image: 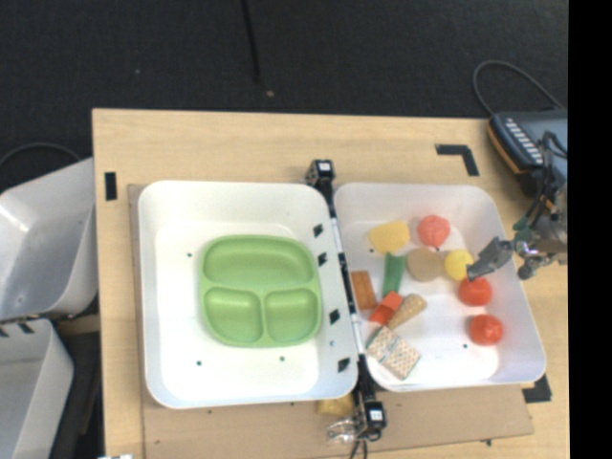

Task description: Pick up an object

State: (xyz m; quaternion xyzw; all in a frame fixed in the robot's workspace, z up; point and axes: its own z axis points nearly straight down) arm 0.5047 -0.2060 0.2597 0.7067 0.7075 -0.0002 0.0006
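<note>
The green divided plate (pixel 261 288) lies in the left bin (pixel 163 352). Right of the plate, in the right bin (pixel 507 357), sit an orange block (pixel 362 290), a green stick (pixel 393 273), a checkered packet (pixel 394 354) and a tan cone (pixel 408 308). Further right of the plate lie a yellow piece (pixel 389 236), a tan disc (pixel 425 264), a yellow ball (pixel 457 263) and three red balls (pixel 433 229). The gripper (pixel 490 257) hangs just beside the yellow ball; whether its fingers are parted or closed cannot be told, perhaps because of blur.
</note>
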